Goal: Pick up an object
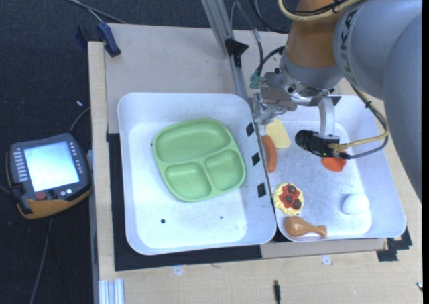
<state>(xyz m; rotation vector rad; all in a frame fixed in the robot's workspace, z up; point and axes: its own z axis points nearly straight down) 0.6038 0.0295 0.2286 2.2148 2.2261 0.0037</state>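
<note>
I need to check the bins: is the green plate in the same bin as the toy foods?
No, the green plate lies in the left bin, the toy foods in the right bin.

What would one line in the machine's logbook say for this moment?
arm: over right bin | gripper: above hot dog, cheese | held: nothing seen | left bin: green plate

A pale green divided plate [199, 159] lies in the white left bin [134, 182]. The right bin [382, 188] holds an orange-red sausage [269, 152], a white egg [354, 204] and a brown drumstick [305, 229].
</note>
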